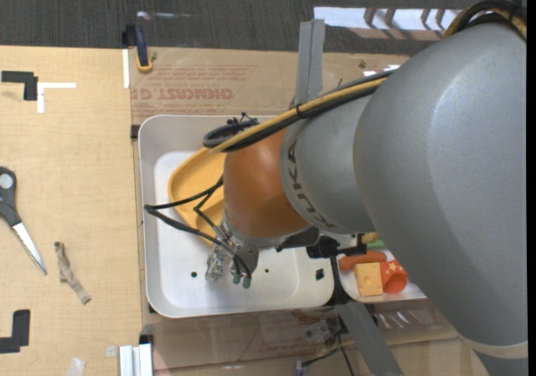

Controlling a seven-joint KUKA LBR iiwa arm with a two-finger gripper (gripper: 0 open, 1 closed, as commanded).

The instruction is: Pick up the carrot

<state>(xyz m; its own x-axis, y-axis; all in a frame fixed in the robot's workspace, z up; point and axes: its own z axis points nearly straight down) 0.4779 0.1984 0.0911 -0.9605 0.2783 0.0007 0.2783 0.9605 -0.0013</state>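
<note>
My gripper [229,271] hangs low over the floor of the left bin [167,282], near its front middle. Its fingers stand slightly apart with nothing between them. An orange-red elongated piece that looks like the carrot [363,261] lies in the right bin [402,297], right of the gripper and just past the wall between the bins. The arm's orange band [255,186] and its large grey body hide most of the right bin.
A yellow curved object [194,177] lies at the back of the left bin, partly under the arm. An orange-yellow block [369,280] and a red piece [395,279] sit beside the carrot. Scissors [17,228] lie on the wooden bench at left.
</note>
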